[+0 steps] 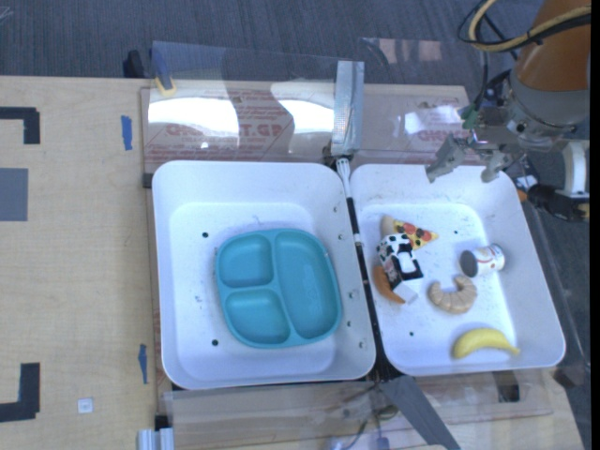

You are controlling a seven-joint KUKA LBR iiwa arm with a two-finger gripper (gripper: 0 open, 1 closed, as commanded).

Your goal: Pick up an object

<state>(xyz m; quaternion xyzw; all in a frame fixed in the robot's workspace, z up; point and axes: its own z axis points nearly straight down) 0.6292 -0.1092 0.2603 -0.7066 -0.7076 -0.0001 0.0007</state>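
Pincer (467, 165) hovers over the far rim of the right bin (539, 289), fingers spread wide, holding nothing. In that bin: banana (484, 343), croissant (454, 294), small can (487, 260), pizza slice (410, 230). Left bin (178, 251) holds a teal divided plate (277, 287).

Bins: you see smooth white plastic, the left bin (178, 204) and right bin (534, 279) both faintly glossy.
Divided tray (278, 287): turquoise plastic, smooth, soft sheen.
Bench top (75, 279): pale wood, matt, light grain.
Back screen (248, 101): clear glossy sheet catching glare.
Banana (484, 343): yellow, smooth, plastic-looking.
Croissant (454, 294): tan, matt, ridged.
Arm (553, 54): you see glossy orange shell and grey metal.
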